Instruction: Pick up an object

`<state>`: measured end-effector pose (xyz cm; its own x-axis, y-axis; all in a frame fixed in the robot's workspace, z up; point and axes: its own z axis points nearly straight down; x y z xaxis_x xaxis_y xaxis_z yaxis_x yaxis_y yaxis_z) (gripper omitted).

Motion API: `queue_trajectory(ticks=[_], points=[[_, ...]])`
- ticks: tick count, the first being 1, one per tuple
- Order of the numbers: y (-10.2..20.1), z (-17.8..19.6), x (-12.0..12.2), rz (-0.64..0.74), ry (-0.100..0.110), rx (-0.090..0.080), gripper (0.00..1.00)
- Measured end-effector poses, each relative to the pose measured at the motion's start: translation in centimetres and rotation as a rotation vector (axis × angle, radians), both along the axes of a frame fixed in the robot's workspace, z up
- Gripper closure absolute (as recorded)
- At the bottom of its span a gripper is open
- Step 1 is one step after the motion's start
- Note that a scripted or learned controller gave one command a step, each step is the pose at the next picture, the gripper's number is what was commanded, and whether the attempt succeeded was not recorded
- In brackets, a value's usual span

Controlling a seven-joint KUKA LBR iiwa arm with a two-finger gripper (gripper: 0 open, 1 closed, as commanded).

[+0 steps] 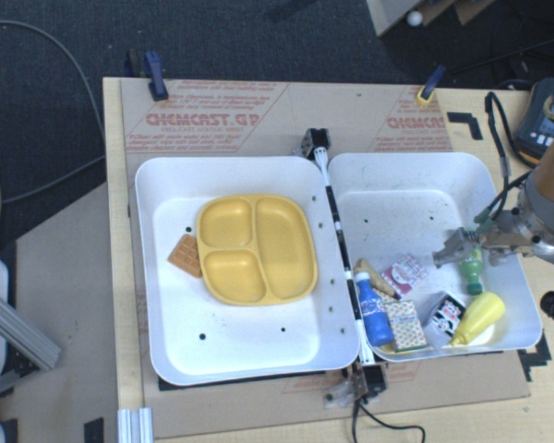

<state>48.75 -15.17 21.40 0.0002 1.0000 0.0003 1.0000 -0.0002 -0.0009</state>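
The end effector (pixel 454 245) hangs low over the right bin (pixel 415 178), its fingers spread apart and holding nothing. Just beside it lies a small green bottle (pixel 472 271), with a yellow squeeze bottle (pixel 479 317) near the front rim. A blue bottle (pixel 372 314) rests against the divider. The left bin (pixel 166 284) carries a yellow divided plate (pixel 258 248).

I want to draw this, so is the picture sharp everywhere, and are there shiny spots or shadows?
In the camera view, the yellow plate looks fairly sharp with soft shine; the claw and small toys near it look slightly blurry; the white bins are bright, with faint shadows along their rims.
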Motion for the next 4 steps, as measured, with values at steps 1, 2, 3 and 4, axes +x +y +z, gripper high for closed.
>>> queue_trajectory(ticks=[1,2,3,4], points=[[-5.5,-7.1,4.1,-0.001,-0.001,-0.001,0.0],[-5.7,-13.0,5.4,0.0,0.001,0.001,0.0],[-5.7,-12.0,5.4,-0.001,-0.001,0.0,1.0],[4.0,-12.9,8.4,0.002,-0.004,0.0,1.0]])
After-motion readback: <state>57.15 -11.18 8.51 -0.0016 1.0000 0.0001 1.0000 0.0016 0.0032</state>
